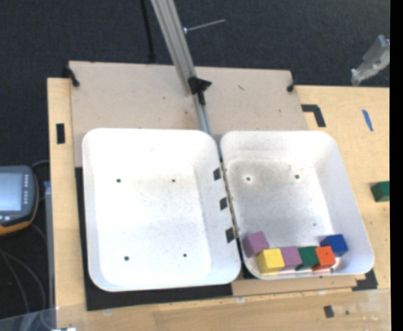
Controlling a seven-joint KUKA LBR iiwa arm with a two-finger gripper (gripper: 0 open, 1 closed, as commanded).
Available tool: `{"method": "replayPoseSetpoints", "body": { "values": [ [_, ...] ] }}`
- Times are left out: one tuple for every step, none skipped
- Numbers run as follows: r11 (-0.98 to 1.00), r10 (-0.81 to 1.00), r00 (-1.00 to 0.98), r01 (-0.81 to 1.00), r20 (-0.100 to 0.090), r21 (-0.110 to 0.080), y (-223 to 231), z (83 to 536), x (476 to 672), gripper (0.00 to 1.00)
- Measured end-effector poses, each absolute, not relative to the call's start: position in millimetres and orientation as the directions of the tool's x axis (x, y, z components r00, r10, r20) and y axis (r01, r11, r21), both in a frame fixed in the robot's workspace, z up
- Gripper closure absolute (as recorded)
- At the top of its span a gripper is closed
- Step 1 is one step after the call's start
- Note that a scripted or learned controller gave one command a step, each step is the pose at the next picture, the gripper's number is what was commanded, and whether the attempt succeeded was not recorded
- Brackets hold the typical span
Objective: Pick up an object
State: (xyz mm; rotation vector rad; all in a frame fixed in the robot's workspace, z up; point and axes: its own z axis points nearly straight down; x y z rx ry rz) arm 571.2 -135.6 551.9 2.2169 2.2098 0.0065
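Note:
Several small blocks lie along the near edge of the right bin (pixel 339 178). A purple block (pixel 255 242) sits at the left of the row, with a yellow block (pixel 271 260) just in front of it. Beside them are another purple block (pixel 291 256), a green block (pixel 307 256), an orange block (pixel 324 257) and a blue block (pixel 335 243). The blocks touch one another in a tight cluster.
The left bin (pixel 153 205) stands beside the right one, with clips along their shared rim. A slanted metal post (pixel 177 40) rises behind the bins. A green object (pixel 381 191) lies on the bench at the right. A handheld screen (pixel 5 195) rests at the far left.

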Motion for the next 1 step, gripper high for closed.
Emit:
{"method": "replayPoseSetpoints", "body": {
  "values": [
    [-0.002, 1.0, 0.002, 1.0, 0.0, -0.007, -129.1, 468.8, 562.9, 0.0]
  ]
}}
